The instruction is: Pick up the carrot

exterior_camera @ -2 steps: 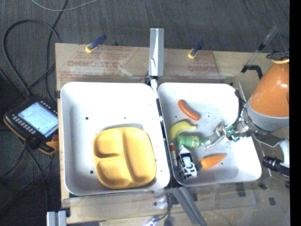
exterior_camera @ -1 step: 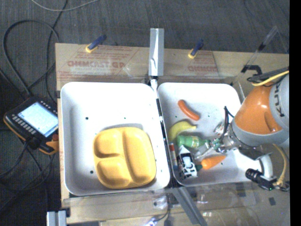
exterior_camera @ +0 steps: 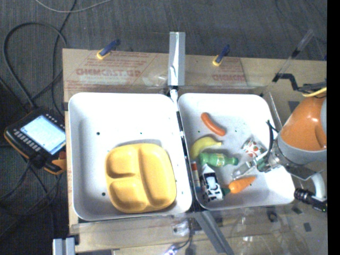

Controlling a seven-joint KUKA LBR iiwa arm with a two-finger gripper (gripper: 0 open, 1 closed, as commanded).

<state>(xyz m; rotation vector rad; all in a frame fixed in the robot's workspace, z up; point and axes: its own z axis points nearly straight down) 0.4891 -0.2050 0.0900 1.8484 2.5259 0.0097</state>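
The carrot (exterior_camera: 243, 185) is a small orange piece lying near the front edge of the right bin (exterior_camera: 276, 193), tilted a little, with its narrow end pointing left. My gripper (exterior_camera: 251, 167) reaches in from the right and hangs just above and behind the carrot, close to it. Nothing is visibly held. The grey wrist and the orange band (exterior_camera: 307, 126) fill the bin's right side.
The right bin also holds a sausage (exterior_camera: 213, 124), a yellow banana (exterior_camera: 204, 144), a green bottle (exterior_camera: 218, 159), a black-and-white item (exterior_camera: 211, 186) and a small white-and-red thing (exterior_camera: 253, 148) beside the gripper. A yellow compartment tray (exterior_camera: 141, 177) lies in the left bin (exterior_camera: 85, 142).
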